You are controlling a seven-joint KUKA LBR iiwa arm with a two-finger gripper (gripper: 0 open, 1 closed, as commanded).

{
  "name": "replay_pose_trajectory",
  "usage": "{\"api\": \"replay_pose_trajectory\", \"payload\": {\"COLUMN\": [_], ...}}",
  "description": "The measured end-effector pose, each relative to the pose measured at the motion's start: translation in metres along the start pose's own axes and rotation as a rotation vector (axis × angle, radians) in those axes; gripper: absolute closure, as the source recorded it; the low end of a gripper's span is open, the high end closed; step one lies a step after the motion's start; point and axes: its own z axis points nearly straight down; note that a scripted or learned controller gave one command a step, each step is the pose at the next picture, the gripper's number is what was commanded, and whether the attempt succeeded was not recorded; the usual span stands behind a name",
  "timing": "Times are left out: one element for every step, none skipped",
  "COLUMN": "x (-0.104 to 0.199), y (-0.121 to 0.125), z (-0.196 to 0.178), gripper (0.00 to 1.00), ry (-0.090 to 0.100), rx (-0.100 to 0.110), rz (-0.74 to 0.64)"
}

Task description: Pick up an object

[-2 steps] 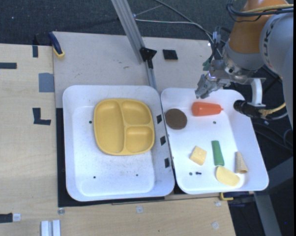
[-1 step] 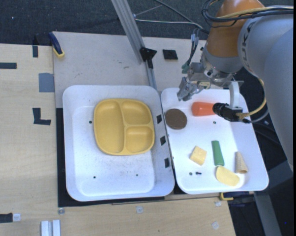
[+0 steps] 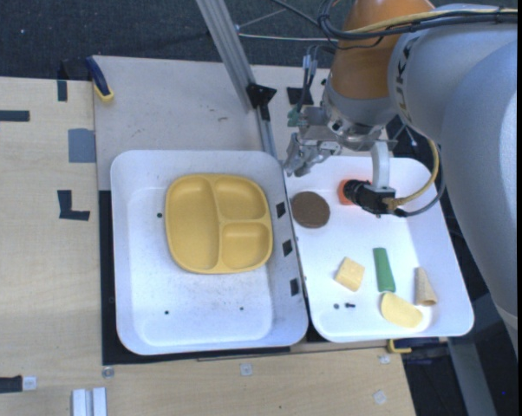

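My gripper hangs over the far left corner of the right bin, just above the divider between the bins. Its fingers look open, with nothing between them. A round brown disc lies just in front of the gripper. To the gripper's right lies an orange-red object, partly hidden by a black cable fitting. Nearer the front of the bin lie a yellow wedge block, a green stick, a tan cone and a yellow slice.
The left bin holds a yellow divided plate. A metal pole slants up from behind the bins. The grey arm and its orange band overhang the right bin's far side.
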Motion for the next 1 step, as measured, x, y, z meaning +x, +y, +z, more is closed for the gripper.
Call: {"api": "replay_pose_trajectory", "payload": {"x": [0.0507], "y": [-0.0024], "z": [0.0133], "gripper": [1.0], "ry": [-0.001], "rx": [0.003], "rz": [0.001]}}
